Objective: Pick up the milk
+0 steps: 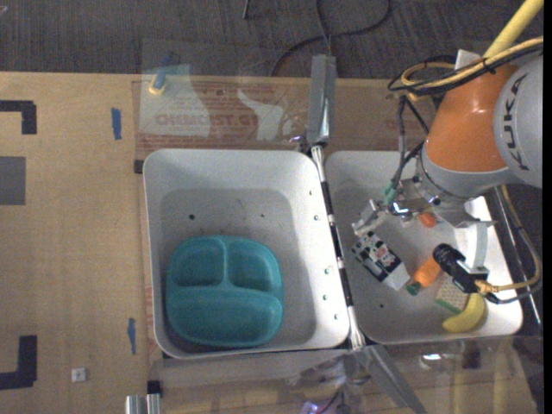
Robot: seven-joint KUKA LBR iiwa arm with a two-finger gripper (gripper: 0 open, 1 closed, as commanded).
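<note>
**Hovering over the milk in the bin by the arm**

I am watching the gripper (pixel 381 218) hanging low in the bin on the view's right (pixel 388 317), just beside the milk (pixel 377 257) and toward the far wall from it. From this slanted angle I cannot tell how wide the claw is standing, and I am seeing nothing caught in it. The milk is a small black-and-white carton lying on the bin floor close to the wall shared with the other bin (pixel 172 179). It is turned at an angle to that wall.

I am judging it to be light and boxy, with thin card sides that are likely giving a little under a squeeze, and a printed coat that may be slick. So I am planning a hold across its two broad flat faces, near the middle of its length, with the claw turned to match the carton's slant. A corner or the folded end would probably be twisting it out of the grip.

An orange item (pixel 423 276) is lying near the carton's end, and a banana (pixel 466 315) well beyond it, so I am favouring the side nearer the shared wall. The teal plate (pixel 224 291) in the other bin is playing no part.
</note>
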